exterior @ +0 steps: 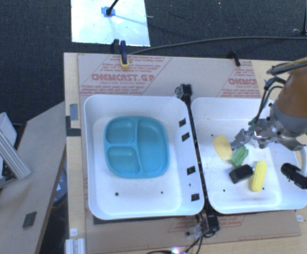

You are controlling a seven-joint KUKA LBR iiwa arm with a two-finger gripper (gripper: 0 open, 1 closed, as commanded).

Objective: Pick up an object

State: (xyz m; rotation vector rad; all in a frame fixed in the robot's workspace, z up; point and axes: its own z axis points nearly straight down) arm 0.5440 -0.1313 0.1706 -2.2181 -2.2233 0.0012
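Overhead slanted view of two white bins on a bench. The arm (301, 97), grey with an orange band, enters from the right and is cut off by the frame edge; its wrist hides part of the right bin's (217, 110) far right floor. The gripper (243, 139) hangs low over that bin, just beside the yellow oval piece (223, 147) and the green piece (240, 155); whether it is open or closed cannot be told, as the tip is small and blurred against the cables. The green piece is partly overlapped by the gripper tip, so contact cannot be judged. Near it lie a black block (241, 173) and a yellow corn cob (259, 175), the block touching or almost touching the cob. All four things cluster at the bin's centre, well clear of its walls; the bin's left and far floor is bare. The left bin (98, 194) carries a blue divided plate (137, 146), with open floor around it.
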